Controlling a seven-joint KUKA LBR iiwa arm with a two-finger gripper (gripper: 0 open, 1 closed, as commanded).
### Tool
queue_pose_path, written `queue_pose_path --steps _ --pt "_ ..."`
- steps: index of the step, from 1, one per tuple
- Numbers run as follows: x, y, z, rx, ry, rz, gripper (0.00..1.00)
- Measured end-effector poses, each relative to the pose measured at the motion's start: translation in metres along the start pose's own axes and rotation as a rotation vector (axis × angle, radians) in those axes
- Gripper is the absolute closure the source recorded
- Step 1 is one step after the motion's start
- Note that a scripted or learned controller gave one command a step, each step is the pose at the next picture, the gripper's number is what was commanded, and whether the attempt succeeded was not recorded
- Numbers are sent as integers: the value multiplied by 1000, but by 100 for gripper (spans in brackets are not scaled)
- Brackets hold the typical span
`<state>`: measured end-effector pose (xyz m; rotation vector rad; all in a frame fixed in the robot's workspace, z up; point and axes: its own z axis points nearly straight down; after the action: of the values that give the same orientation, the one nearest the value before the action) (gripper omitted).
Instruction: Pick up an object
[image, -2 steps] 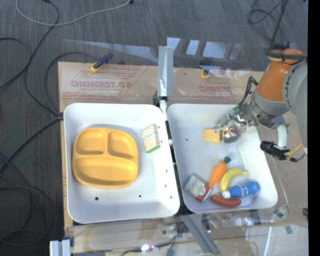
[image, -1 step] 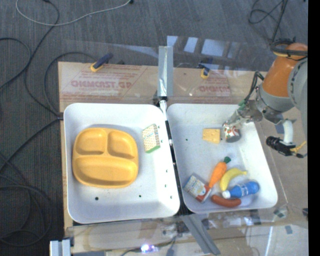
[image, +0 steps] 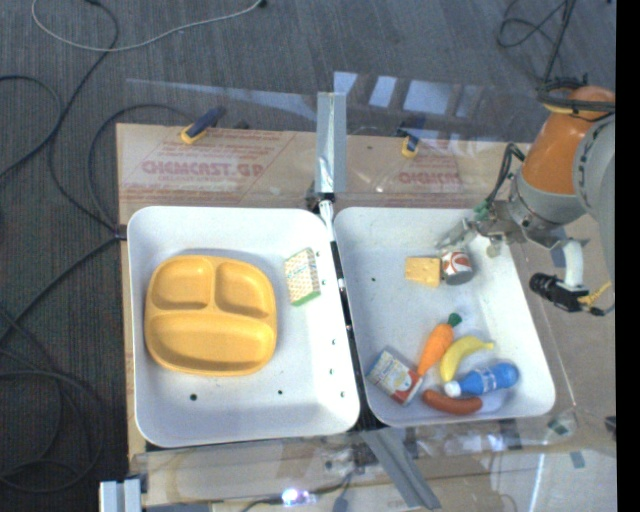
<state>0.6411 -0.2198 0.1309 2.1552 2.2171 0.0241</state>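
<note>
The jaws hang over the right bin's far side; whether they are released or clenched, I cannot tell. Just below them lies a small can, a yellow cheese wedge touching its left. Nearer the camera cluster a carrot, banana, bottle and sausage.

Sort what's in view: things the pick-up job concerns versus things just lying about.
Job:
tool
can
cheese wedge
carrot
banana
bottle
sausage
small carton

Lying about:
yellow tray
patterned card
floor cables
</note>
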Motion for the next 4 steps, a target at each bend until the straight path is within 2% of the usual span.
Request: queue_pose_path --steps 1,2,3,4 --pt "6 -10 17 19 18 -5 0" --pt "5 -19 19 -5 14 -61 0" --pt "-9 -16 11 -7 -2 -45 100" --pt "29 8 -67 48 20 78 100"
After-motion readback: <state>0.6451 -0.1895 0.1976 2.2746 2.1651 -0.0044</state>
